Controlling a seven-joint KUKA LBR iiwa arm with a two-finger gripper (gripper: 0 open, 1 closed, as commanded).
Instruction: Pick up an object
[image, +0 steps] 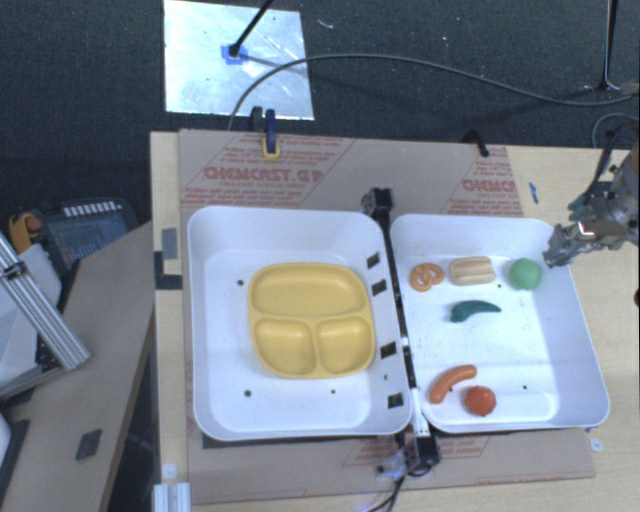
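Landmark: divider (393, 300) between the two white bins, running from the far edge of the bench toward the near edge.
Left bin (215, 330): just left of the divider, touching it along one side.
Yellow tray (305, 318): in the middle of the left bin, near the divider, lying flat, three compartments, one long at the far side and two smaller at the near side.
Right bin (570, 350): just right of the divider, holding six small things.
Pretzel (426, 277): closest to the divider in the far row, orange-brown.
Bread roll (471, 270): just right of the pretzel, farther from the divider, pale tan, lying crosswise.
Green ball (524, 273): right of the bread roll, well away from the divider, near the bin's far right corner.
Dark green pepper (474, 310): mid-bin, right of the divider, nearer than the bread roll, curved.
Orange sausage (452, 382): near the divider, toward the near edge, lying at a slant.
Red tomato (480, 401): just right of the sausage, close beside it.
Gripper (562, 246): far from the divider, over the right bin's far right rim, just beside the green ball, nothing seen between the fingers.
Opening of the gripper: cannot tell, too small and blurred.
Arm: reaching in from the right edge, well away from the divider.
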